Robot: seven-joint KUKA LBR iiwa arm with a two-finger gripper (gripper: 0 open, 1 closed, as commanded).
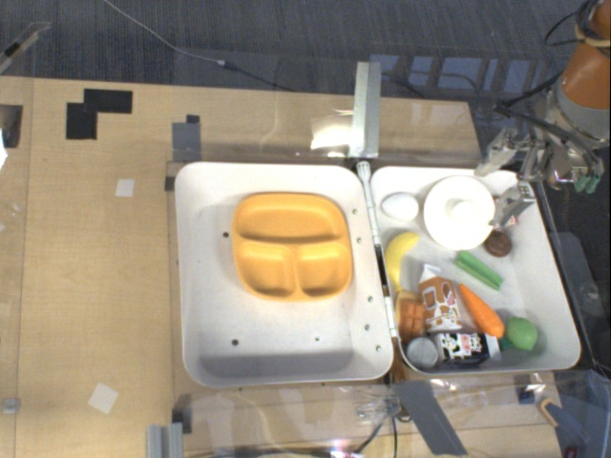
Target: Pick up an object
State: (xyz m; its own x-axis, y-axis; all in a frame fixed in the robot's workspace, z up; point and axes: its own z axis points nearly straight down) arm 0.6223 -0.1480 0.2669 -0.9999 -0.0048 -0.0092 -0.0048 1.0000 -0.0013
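**Gripper at the right bin's far edge**

The gripper (516, 198) hangs at the white plate (458, 211), nothing visibly between its fingers; their spacing I cannot tell. The right bin (563, 313) holds one carrot (480, 311), one green ball (521, 333), one banana (400, 254). The left bin (205, 284) holds one orange divided tray (291, 244) on a wooden bench (86, 284).

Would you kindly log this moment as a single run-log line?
arm: over right bin far corner | hand: above white plate edge, nothing seen held | orange tray: left bin | status: no pick yet
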